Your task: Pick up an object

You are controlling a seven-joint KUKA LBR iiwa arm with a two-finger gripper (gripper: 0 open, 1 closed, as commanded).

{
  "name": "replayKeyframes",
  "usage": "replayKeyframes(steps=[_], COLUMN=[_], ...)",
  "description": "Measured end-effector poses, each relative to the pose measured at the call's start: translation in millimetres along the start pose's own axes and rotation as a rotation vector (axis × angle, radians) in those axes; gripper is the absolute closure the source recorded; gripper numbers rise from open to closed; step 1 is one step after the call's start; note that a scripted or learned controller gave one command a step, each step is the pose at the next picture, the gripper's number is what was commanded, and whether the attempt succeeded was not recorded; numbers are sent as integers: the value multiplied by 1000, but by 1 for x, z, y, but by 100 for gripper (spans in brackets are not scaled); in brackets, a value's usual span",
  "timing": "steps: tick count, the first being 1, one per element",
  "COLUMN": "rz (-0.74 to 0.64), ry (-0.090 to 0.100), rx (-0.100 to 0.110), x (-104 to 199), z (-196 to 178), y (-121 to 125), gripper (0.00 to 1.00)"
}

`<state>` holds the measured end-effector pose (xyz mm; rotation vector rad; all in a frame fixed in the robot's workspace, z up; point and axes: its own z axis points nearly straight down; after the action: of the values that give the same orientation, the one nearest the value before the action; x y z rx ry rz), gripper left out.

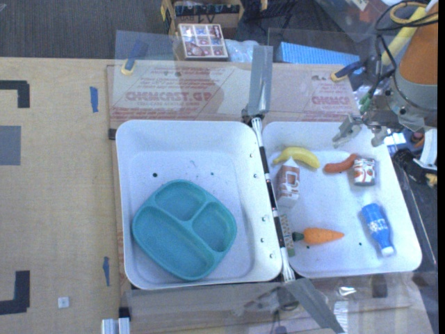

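The pincer (359, 128) hangs over the far right corner of the right bin (410, 252), its two fingers spread apart with nothing between them. It stands above the bin floor rather than on any item, a posture that reads as a hover before a descent, not a grasp.

The candidates for picking all lie in the right bin. Just below the pincer, toward the camera, lie a small can (363, 171) and, touching its left side, a red-orange chilli-shaped piece (339, 164). Further left of the pincer sits a banana (297, 156), with a brown-and-white packet (288, 184) directly beneath it against the bin's left wall. Well toward the camera from the pincer lie a carrot (318, 236) and a blue bottle (377, 228). The items lie loose and mostly apart, which appears meant to give the fingers room on either side of each one; the can and chilli piece, being in contact, look the harder pair to separate.

The left bin (132, 145), far to the pincer's left, holds a teal divided tray (183, 229).

Writing: the bottle carries a white label, too small to read. The packet's print is illegible. A cardboard sheet (174, 96) on the bench (55, 186) behind the bins bears reddish lettering, too faint to make out with confidence.
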<state>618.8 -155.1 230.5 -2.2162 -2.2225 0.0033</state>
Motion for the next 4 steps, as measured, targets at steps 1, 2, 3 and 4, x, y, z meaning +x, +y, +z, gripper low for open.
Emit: replayKeyframes(steps=[1,2,3,4], rz=[121,121,121,79], ry=[5,0,0,-1], rx=[-7,-6,-6,-10], x=[-7,-9,-9,-16], z=[125,117,117,144], y=[19,19,19,30], gripper=[0,100,0,0])
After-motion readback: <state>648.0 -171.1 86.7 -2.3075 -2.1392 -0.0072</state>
